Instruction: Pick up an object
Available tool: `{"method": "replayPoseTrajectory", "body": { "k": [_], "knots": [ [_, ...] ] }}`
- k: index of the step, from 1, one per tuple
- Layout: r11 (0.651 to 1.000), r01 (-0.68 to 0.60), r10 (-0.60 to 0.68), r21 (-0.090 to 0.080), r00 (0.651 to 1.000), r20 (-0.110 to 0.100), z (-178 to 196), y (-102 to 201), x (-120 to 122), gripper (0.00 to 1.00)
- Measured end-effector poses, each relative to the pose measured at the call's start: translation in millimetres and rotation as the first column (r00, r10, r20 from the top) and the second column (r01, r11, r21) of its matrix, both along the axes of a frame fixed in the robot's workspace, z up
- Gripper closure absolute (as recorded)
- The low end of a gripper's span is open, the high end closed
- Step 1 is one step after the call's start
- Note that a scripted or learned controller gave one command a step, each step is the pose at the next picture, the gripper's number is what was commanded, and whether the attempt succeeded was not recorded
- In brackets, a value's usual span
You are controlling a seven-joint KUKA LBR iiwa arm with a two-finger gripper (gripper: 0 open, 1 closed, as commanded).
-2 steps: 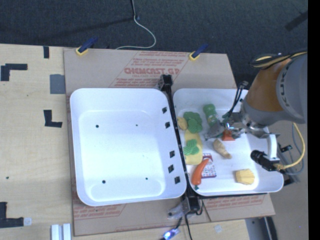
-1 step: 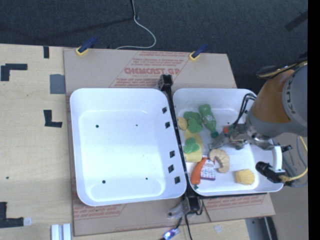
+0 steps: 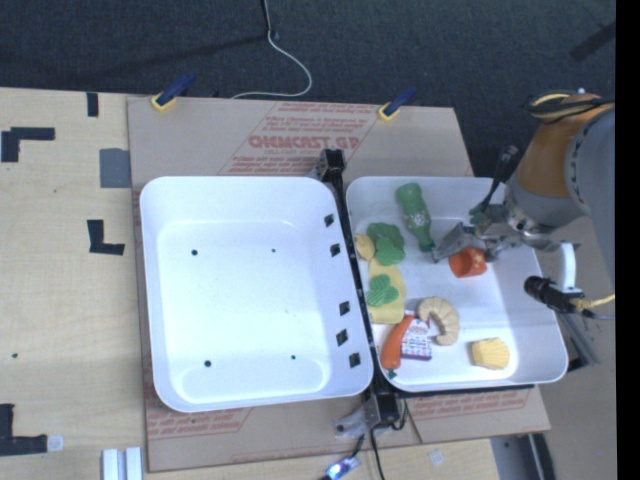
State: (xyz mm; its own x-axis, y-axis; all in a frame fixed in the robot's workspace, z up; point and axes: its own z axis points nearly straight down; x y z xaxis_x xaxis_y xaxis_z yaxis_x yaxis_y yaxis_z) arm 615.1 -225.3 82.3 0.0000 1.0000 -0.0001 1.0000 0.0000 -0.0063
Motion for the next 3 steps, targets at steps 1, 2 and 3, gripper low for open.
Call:
{"method": "replayPoseTrajectory", "body": {
  "k": [1,2,3],
  "knots": [
    [1.000,-0.006,0.006,-0.001,1.000,0.004,1,54,52,0.00],
    [1.000,0.000,0.000,-0.001,1.000,0.004,2,91,-16,0.00],
    [1.000,0.001,-0.001,-0.007,1.000,0.011,3,130,-55,0.00]
  ]
}}
